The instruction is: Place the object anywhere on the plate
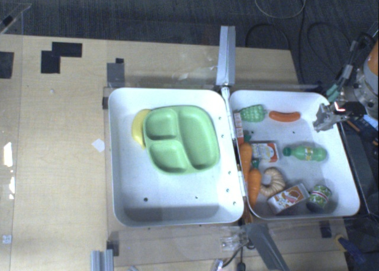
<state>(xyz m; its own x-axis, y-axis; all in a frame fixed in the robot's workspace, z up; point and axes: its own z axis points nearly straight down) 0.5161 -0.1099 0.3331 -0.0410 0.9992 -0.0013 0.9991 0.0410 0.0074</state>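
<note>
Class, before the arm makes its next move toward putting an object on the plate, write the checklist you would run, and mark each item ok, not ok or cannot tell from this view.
1. Green divided plate sits flat in the left bin: ok.
2. Plate compartments free to receive an object: ok.
3. Objects available in the right bin, such as the sausage and green bottle: ok.
4. Gripper over the right bin's upper right corner, apart from the objects: ok.
5. Object held by the gripper: cannot tell.
6. Yellow item tucked under the plate's left edge, possibly tilting it: cannot tell.
</note>
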